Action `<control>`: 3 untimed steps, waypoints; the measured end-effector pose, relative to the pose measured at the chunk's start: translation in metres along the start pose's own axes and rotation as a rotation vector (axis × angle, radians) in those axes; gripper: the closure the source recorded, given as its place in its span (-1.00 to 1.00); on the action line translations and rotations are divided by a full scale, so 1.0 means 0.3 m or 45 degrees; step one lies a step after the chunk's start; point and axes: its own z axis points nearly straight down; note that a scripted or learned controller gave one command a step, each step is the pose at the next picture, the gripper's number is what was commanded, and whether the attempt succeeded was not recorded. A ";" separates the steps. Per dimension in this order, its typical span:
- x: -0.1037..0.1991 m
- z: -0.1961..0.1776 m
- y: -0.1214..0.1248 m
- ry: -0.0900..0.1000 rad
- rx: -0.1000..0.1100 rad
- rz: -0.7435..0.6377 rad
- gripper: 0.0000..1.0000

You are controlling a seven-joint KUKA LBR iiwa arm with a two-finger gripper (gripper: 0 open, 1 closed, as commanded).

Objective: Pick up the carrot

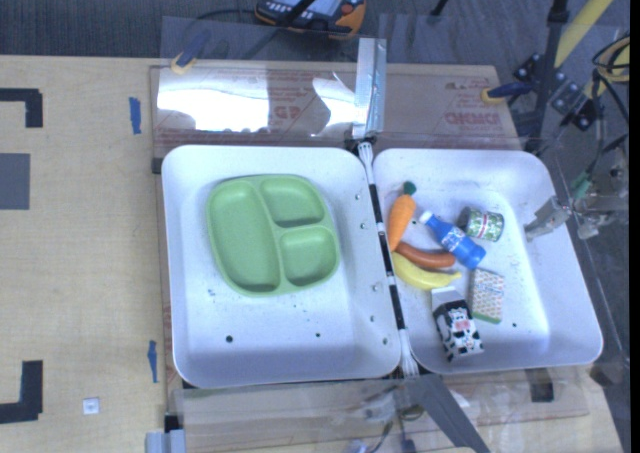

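carton [458,329]: small, boxy, cow-patterned
carrot [400,218]: smooth orange cone, green top
claw [575,209]: blurred metal, cannot tell

orange plastic carrot [400,220] w/ green top, lime-green divided tray [272,234], yellow banana [424,277], blue bottle [456,240], black-and-white cow-print carton [458,329], white bins [200,321]

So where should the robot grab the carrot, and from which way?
Probably the fat orange middle of the carrot, coming straight down from above. It lies flat beside the bin's left wall, leafy end pointing away, tip near the hot dog, so squeeze across its narrow width.
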 end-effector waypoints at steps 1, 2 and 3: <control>0.010 0.164 -0.130 0.000 0.000 -0.228 -1.00; 0.085 -0.112 -0.062 -0.003 -0.005 -0.457 -1.00; -0.016 -0.467 0.121 -0.004 -0.005 -0.322 -1.00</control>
